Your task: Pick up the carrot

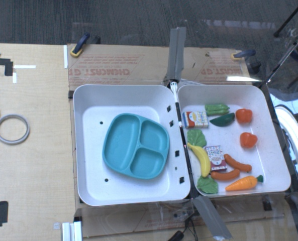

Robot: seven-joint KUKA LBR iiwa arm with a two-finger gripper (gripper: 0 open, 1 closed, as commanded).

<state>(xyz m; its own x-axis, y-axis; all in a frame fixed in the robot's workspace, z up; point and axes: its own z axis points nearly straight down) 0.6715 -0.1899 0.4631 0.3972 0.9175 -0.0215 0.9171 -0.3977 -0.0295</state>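
The carrot [243,183] is orange with a small green top at its right end. It lies near the front edge of the right bin [277,134], just right of a leafy green piece [207,185] and below two sausages [230,167].
The right bin also holds a banana [201,158], two small cartons [196,119], green vegetables [218,113] and two red-orange tomatoes [245,128]. In the left bin [88,149] sits a teal divided plate [136,145]. A tape roll [11,129] lies on the bench at far left.
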